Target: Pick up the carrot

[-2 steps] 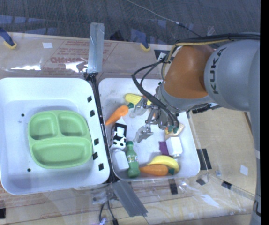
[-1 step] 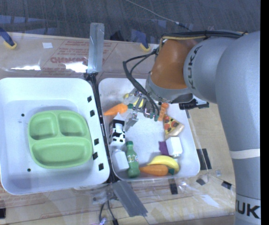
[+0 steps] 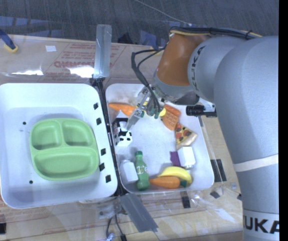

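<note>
Bench: I see two white bins (image 3: 3, 134) on plastic-covered cardboard.
Gripper (image 3: 143, 109): over the carrot (image 3: 121, 108); I cannot tell the finger state.

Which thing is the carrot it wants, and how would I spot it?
Look in the right-hand white bin, at its far left corner under the grey arm. The carrot lies there, an orange tapered stick just left of the tool. Its neighbours are flat crackers and a pizza slice.
</note>
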